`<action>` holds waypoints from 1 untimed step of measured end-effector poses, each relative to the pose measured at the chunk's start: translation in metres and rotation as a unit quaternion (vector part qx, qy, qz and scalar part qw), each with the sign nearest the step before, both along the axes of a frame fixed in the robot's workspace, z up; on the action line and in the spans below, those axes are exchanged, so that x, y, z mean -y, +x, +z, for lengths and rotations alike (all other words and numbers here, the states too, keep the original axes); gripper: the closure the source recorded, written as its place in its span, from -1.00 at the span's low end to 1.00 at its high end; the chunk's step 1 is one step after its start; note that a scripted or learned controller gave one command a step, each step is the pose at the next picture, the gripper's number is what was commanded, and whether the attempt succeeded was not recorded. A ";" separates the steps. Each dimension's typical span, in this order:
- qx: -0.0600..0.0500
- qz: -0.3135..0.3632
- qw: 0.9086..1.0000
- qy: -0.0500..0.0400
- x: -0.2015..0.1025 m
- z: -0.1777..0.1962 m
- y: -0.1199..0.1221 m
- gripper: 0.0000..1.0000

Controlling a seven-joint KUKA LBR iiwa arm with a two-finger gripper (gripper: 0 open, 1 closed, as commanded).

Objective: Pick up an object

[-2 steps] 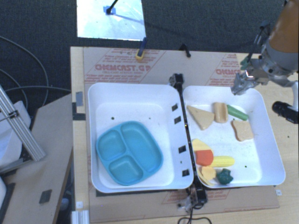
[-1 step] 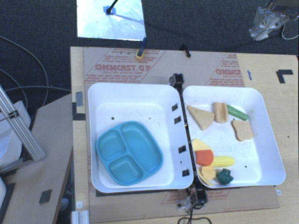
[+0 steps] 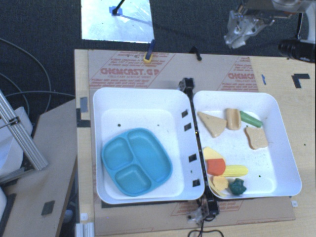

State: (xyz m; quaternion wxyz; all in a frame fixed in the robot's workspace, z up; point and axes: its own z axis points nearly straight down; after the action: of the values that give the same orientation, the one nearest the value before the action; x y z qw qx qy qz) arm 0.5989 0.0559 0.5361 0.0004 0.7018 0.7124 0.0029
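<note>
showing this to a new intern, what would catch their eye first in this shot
Probably the blue divided plate, lying alone in the left bin. Next, the toy food scattered in the right bin: a tan wedge, a green piece, and a red piece beside a yellow corn cob. The gripper hangs above the bench's far edge, away from the bins.

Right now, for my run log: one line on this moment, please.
gripper: above the bench, beyond the bins | right bin: toy food | left bin: blue plate | nothing picked yet
</note>
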 end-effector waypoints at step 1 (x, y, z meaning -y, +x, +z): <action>-0.002 0.001 1.000 0.000 -0.116 -0.001 -0.031 1.00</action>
State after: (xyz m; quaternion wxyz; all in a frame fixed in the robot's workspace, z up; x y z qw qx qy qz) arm 0.5674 0.1714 0.5348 -0.0010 0.7009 0.7133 0.0022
